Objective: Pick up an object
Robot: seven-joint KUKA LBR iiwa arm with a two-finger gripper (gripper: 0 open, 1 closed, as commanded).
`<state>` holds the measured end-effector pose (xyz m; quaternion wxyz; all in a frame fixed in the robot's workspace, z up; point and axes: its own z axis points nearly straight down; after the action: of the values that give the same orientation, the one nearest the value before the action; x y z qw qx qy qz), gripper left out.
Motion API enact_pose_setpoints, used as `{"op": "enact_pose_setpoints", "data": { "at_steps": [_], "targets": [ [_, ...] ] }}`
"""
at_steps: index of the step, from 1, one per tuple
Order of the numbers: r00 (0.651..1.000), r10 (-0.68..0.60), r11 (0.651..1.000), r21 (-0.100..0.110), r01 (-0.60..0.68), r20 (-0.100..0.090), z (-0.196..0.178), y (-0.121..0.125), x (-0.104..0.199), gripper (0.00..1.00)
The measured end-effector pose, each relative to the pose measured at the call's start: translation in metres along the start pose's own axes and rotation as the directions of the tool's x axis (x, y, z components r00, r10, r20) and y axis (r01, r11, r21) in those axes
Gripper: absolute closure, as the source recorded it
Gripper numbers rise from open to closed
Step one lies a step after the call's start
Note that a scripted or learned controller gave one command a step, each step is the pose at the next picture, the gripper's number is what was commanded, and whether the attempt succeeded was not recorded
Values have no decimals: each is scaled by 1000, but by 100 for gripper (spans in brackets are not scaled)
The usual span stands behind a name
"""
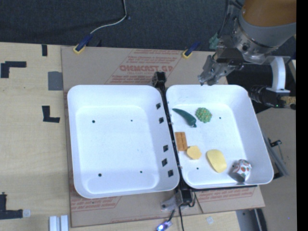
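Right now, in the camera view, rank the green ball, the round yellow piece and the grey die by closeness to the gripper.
1. Green ball, upper middle of the right bin, just below the gripper.
2. Round yellow piece, lower centre.
3. Grey die, bottom right corner, farthest.

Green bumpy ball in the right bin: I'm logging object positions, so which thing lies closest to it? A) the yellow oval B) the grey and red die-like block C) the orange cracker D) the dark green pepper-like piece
D: the green bumpy ball sits just right of the dark green pepper-like piece, nearly touching it, while the other items lie lower in the right bin.
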<state>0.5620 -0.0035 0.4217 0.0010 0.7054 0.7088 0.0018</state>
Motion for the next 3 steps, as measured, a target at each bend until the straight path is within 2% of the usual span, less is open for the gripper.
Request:
{"op": "enact_pose_setpoints", "data": {
  "at_steps": [1,2,3],
  "targets": [
    [1000,2,1000,-8,-2,0,-102,-51,2,100],
    [1000,4,1000,5,-4,2,-95,-50,2,0],
    [1000,3,1000,4,-3,3,-105,-49,2,100]
  ]
}}
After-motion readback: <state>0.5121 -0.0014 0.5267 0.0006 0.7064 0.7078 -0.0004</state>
